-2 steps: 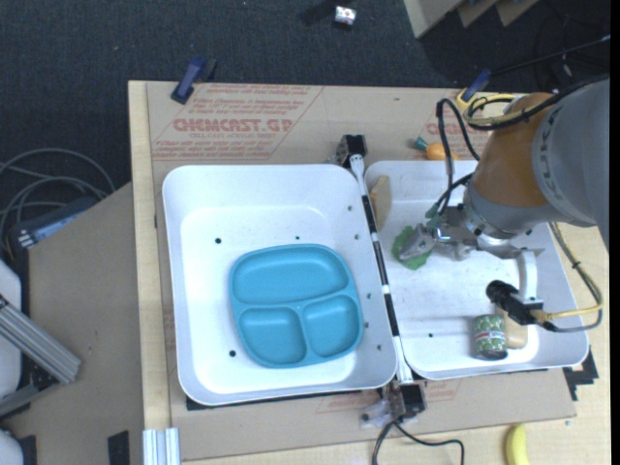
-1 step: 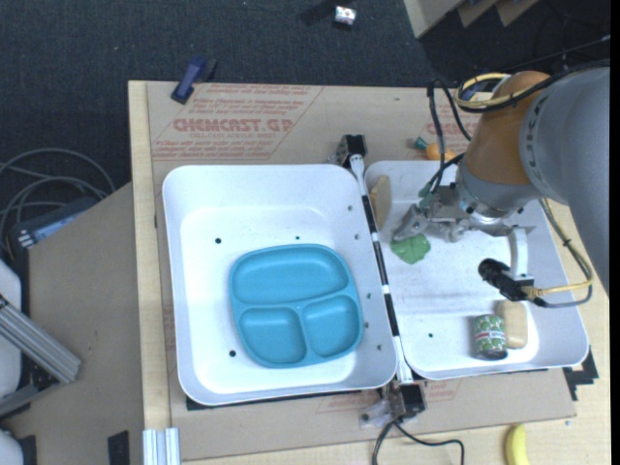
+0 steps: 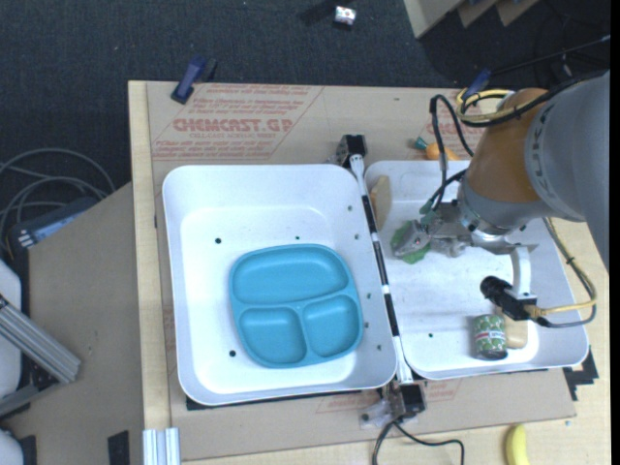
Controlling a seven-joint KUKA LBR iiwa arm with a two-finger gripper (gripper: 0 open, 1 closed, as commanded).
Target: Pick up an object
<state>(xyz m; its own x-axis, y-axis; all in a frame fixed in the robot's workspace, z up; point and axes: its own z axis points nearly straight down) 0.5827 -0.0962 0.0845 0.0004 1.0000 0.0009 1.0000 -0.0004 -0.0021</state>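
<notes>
1. Arm (image 3: 542, 153) enters from the right, grey with an orange band, its wrist over the right bin (image 3: 426, 347).
2. Gripper (image 3: 415, 240) sits low near that bin's left wall; a green object (image 3: 411, 248) lies right at its tip. Whether the tool is apart, together or clamped on the green object cannot be told.
3. Small patterned can (image 3: 490, 336) stands near the right bin's front right corner, touching a tan block (image 3: 517, 335).
4. Tan piece (image 3: 382, 200) leans at the right bin's back left corner.
5. Left bin (image 3: 194, 260) holds a blue three-compartment tray (image 3: 294, 302), lying flat.
</notes>
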